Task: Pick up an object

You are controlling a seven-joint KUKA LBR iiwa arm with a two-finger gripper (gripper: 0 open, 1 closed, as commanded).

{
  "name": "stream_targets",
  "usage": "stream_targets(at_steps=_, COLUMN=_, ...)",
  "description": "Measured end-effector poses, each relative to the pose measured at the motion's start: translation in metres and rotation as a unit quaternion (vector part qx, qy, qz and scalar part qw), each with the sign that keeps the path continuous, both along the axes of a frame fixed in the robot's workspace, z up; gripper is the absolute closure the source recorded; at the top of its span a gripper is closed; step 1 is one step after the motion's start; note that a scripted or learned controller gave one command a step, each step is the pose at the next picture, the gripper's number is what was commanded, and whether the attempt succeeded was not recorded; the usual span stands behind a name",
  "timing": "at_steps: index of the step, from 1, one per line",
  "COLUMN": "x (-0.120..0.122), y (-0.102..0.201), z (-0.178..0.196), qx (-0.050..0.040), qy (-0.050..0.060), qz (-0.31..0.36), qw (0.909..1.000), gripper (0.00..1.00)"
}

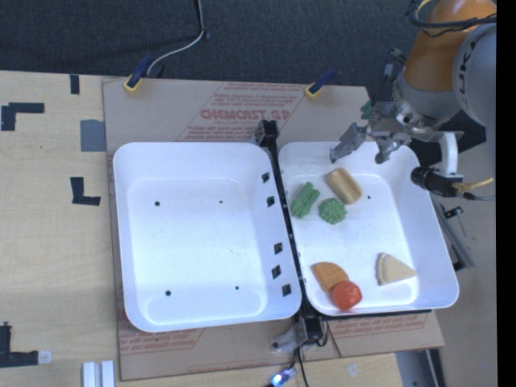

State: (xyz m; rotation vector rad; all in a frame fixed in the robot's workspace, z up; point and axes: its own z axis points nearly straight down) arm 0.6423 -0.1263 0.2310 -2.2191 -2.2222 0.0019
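Observation:
The right bin (419,240) holds several toy foods: a tan bread roll (344,185), a green pod (304,200), a green broccoli (331,210), an orange piece (328,274), a red tomato (347,295) and a pale wedge (393,269). My gripper (364,145) hangs above the bin's far edge, just behind the bread roll, with its fingers spread and nothing between them. The grey arm with its orange band (451,31) comes in from the upper right.
The left bin (193,232) lies beside the right one, split by a black divider strip (276,216). Both rest on a cardboard sheet (234,111) held by blue-yellow clamps (137,77). A white cable (181,47) runs across the dark backdrop.

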Motion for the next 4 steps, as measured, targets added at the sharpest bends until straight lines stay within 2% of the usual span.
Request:
stream_targets(at_steps=1, x=0.027, y=0.018, z=-0.132, qx=-0.0012, qy=-0.005, qz=0.001, qw=1.0000, gripper=0.00)
stream_targets(at_steps=2, x=0.029, y=0.040, z=0.075, qx=-0.0010, qy=-0.010, qz=0.001, qw=1.0000, gripper=0.00)
stream_targets(at_steps=3, x=0.026, y=0.015, z=0.073, qx=-0.0008, qy=-0.001, qz=-0.001, qw=1.0000, gripper=0.00)
stream_targets(at_steps=4, x=0.024, y=-0.044, z=-0.008, qx=-0.0009, qy=0.003, qz=-0.003, qw=1.0000, gripper=0.00)
